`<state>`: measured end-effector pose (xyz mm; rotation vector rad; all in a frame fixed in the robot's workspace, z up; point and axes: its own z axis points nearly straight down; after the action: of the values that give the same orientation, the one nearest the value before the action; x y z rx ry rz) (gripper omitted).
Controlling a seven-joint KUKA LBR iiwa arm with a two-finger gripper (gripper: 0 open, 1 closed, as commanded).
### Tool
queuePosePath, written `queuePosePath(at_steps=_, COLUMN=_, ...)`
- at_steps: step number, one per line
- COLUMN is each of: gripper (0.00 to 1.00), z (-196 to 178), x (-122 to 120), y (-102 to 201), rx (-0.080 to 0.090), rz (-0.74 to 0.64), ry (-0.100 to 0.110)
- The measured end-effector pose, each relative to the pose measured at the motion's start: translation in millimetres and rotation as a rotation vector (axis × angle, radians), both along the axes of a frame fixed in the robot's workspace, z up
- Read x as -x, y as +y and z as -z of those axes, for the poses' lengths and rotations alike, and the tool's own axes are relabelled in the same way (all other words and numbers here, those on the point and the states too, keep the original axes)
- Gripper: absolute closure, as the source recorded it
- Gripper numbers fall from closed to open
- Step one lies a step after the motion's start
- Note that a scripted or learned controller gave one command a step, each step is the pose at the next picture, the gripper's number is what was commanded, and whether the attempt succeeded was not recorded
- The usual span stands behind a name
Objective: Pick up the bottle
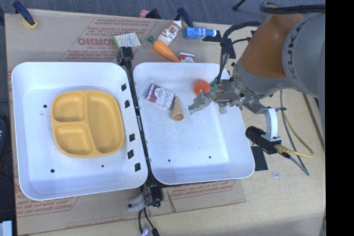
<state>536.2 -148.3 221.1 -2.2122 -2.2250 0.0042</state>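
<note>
A blue bottle point(197, 33) with a white cap lies on the cardboard behind the right bin point(232, 157). Beside it, to the left, lies a white and orange bottle point(170, 32) with a brown label. My gripper point(198, 103) hangs low over the right bin's upper right part, well in front of both bottles. It is just right of a tan cone point(177, 110) and just below a small red-orange ball point(201, 86). Nothing shows in its grasp.
A red and white carton point(160, 95) lies in the right bin. A yellow divided plate point(87, 122) sits in the left bin point(27, 174). A carrot point(165, 51), a small red box point(187, 56) and a green patterned packet point(127, 40) lie behind the bins.
</note>
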Motion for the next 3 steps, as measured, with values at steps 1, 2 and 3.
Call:
queuePosePath(at_steps=1, gripper=0.0, z=114.9, x=-26.3, y=44.0, rx=0.0, rz=-0.044, ry=0.002)
queuePosePath(at_steps=2, gripper=1.0, z=103.9, x=-27.0, y=43.4, rx=0.001, rz=-0.047, ry=0.002)
queuePosePath(at_steps=3, gripper=1.0, z=29.5, x=45.2, y=59.5, rx=0.0, rz=0.039, ry=0.001)
